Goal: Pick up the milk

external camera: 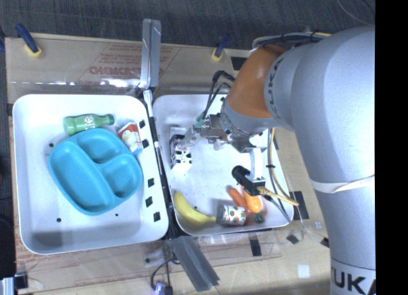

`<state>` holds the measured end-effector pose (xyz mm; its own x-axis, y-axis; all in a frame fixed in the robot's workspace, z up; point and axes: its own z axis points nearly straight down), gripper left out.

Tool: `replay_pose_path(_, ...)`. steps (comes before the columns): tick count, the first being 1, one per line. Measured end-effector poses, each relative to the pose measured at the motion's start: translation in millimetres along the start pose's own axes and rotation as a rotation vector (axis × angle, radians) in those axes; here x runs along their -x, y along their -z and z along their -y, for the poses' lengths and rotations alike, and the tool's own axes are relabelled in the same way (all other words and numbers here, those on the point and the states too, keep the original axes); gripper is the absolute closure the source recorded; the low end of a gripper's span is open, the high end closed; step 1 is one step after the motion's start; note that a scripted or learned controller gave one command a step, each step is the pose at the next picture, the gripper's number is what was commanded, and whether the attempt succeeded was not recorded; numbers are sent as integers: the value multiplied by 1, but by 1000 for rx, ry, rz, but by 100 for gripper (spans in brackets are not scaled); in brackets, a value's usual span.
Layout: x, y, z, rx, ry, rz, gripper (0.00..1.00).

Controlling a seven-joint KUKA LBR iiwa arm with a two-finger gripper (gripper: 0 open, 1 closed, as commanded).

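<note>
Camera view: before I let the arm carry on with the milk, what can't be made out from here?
- Milk carton: small; the gripper overlaps its top, so whether it is gripped cannot be told.
- Right bin: the arm covers its far right part.
- Carton in the left bin: partly hidden behind the blue tray; label too small.
- Can beside the banana: label unreadable.

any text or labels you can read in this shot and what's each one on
"KUK", cut off by the picture's edge: on the arm's grey base.
Red print on the cardboard sheet behind the bins: too blurred to read.
Labels on the green bottle, the small carton and the can: too small to read.
</note>
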<state>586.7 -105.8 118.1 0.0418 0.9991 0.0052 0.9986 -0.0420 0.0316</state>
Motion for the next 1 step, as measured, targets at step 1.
replay_pose_path(1, -6, -13, -10, -3, 343, 7, 0)
